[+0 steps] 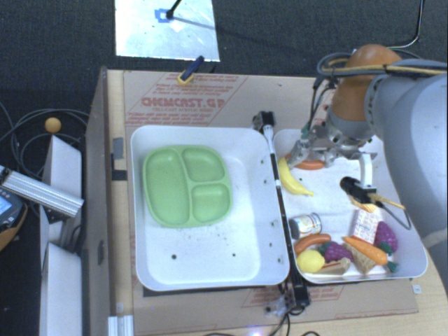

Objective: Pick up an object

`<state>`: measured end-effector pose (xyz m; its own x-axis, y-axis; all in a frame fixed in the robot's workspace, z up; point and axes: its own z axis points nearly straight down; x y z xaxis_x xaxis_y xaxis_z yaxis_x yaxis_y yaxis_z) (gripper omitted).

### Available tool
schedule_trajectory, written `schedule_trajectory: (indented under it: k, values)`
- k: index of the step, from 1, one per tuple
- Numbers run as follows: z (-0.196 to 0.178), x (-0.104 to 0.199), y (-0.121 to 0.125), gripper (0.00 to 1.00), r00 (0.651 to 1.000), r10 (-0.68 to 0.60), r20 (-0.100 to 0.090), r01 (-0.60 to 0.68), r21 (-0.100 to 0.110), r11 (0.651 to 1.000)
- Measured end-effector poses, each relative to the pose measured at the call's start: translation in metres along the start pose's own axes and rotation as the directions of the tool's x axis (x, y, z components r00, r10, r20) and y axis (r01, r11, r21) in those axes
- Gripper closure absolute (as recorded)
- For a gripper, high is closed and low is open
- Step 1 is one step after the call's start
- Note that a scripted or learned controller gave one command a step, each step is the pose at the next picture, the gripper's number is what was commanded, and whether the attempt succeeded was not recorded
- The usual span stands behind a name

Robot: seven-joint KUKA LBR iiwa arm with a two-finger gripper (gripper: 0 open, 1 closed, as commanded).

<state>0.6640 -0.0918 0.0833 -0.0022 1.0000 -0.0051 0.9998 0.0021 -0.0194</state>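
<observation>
- Brown cardboard-topped bench carries two shallow white bins.
- Grey arm's two-finger gripper is at the right bin's far-left corner; finger spread unclear.
- Small orange-red elongated toy lies beneath it, beside a curved yellow plastic banana.

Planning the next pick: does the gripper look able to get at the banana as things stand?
Probably yes. The banana lies bare on the right bin's floor, nothing on top, with the gripper just beside it.

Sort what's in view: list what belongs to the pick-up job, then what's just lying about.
Job: gripper, right bin, banana, can, carrot, grapes, lemon.

Lying about: left bin, green divided plate, cardboard sheet.
</observation>
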Motion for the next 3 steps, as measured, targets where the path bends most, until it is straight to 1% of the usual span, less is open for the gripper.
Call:
schedule_trajectory:
  k: [1,2,3]
  values:
    - [0.000,0.002,-0.002,0.00,1.000,0.001,0.005,-0.001,-0.005,1.000]
    - [-0.002,0.003,-0.010,0.00,1.000,0.003,0.002,-0.003,-0.024,1.000]
    - [-0.013,0.004,-0.010,1.00,1.000,0.000,-0.002,0.000,-0.022,1.000]
